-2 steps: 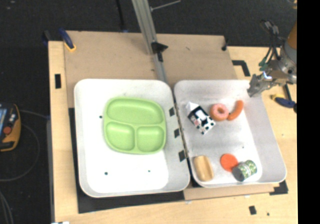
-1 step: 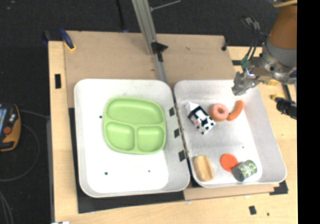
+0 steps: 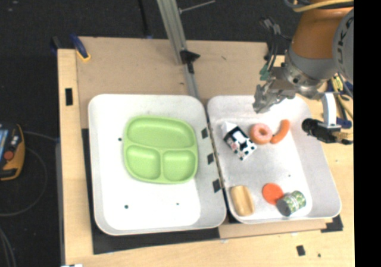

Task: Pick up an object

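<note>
The right bin (image 3: 309, 159) holds several small objects: a black-and-white toy cow (image 3: 239, 140), a pink donut (image 3: 261, 134), an orange carrot-like piece (image 3: 281, 131), a tan bread roll (image 3: 241, 200), a flat orange disc (image 3: 272, 192) and a green can (image 3: 292, 202). My gripper (image 3: 262, 103) hangs over the bin's back edge, above and just behind the donut, apart from every object. Nothing is visible between its tips.
The left bin (image 3: 107, 200) carries a green three-compartment plate (image 3: 160, 150). A grey metal post (image 3: 172, 22) rises at a slant behind the bins, close to the gap between them. Bare wooden bench (image 3: 119, 63) surrounds both bins.
</note>
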### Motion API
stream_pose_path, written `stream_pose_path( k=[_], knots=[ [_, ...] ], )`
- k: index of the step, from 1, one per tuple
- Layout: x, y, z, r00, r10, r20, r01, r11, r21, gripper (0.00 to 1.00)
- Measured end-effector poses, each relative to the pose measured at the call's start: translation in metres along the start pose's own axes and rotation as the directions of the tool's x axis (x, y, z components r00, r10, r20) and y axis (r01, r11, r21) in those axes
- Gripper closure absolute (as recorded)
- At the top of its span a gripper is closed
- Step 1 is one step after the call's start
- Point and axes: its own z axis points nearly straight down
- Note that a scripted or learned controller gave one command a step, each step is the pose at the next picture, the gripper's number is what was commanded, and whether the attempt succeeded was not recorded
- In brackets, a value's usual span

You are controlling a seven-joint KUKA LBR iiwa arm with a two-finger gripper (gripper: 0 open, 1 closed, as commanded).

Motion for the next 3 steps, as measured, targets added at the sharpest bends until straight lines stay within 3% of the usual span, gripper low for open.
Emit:
stream_pose_path(
  k=[3],
  knots=[
    [0.158, -0.016, 0.023, 1.000, 0.000, -0.001, 0.000, 1.000, 0.002, 1.00]
  ],
)
